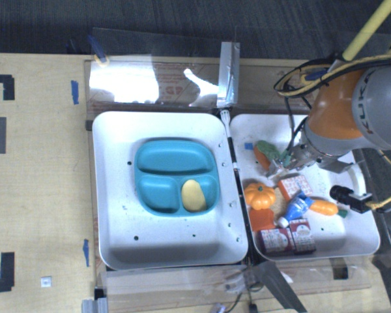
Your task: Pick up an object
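- Camera view: gripper (288, 160) is low in the right bin (365, 240), by a carrot (266, 152) near the bin's far left corner; fingers' state, cannot tell.
- Pumpkin (259, 196), orange carton (293, 188), blue bottle (296, 209) and dark red cartons (287, 238) crowd the bin's left side; labels unreadable.
- Left bin (111, 175): blue tray (173, 162) carrying a yellow lemon (193, 195).
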